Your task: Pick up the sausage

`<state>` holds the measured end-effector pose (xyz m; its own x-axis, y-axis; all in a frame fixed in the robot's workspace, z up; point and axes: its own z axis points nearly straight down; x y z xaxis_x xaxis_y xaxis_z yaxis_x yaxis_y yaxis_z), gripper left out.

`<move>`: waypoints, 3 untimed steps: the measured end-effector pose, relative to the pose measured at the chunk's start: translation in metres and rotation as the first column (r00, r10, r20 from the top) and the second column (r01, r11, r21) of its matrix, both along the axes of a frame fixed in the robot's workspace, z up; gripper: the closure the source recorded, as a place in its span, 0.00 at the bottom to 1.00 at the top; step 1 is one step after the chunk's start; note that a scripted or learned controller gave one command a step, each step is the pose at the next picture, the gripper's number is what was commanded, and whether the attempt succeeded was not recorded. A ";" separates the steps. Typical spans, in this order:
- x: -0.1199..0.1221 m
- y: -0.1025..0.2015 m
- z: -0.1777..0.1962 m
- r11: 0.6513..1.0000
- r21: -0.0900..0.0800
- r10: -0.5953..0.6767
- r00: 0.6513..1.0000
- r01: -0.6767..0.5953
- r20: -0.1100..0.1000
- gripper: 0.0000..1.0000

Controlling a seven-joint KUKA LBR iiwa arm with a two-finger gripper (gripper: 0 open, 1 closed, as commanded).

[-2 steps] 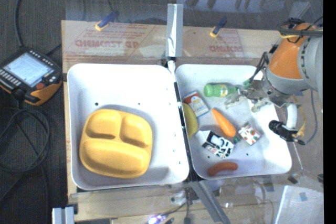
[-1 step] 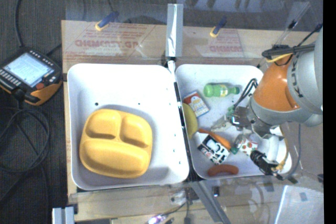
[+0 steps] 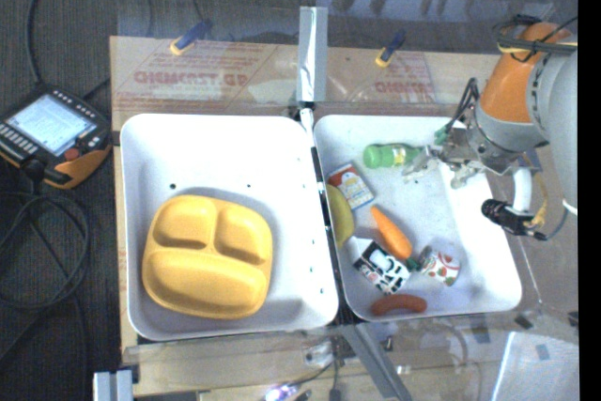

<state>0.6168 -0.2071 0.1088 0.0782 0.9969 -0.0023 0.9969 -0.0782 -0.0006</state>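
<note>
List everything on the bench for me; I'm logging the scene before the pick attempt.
bins: two, white, side by side on the bench
tray: one, yellow, in the left bin
bottle: one, green, far end of the right bin
carton: one, red and white, right bin near the divider
banana: one, yellow, along the right bin's left wall
carrot: one, orange, middle of the right bin
sausage: one, red, near edge of the right bin
arm: one, grey and orange, at right
hand: one, over the right bin by the bottle
</note>
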 end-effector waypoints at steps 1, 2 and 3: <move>-0.073 0.080 0.012 0.977 0.005 0.212 0.977 -0.212 0.000 0.00; -0.086 0.083 -0.019 0.991 -0.002 0.130 0.991 -0.130 0.013 0.00; -0.085 0.083 -0.009 0.992 0.000 0.129 0.991 -0.129 0.018 1.00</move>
<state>0.5322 -0.1239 0.1002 -0.0509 0.9987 -0.0007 0.9986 0.0509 0.0173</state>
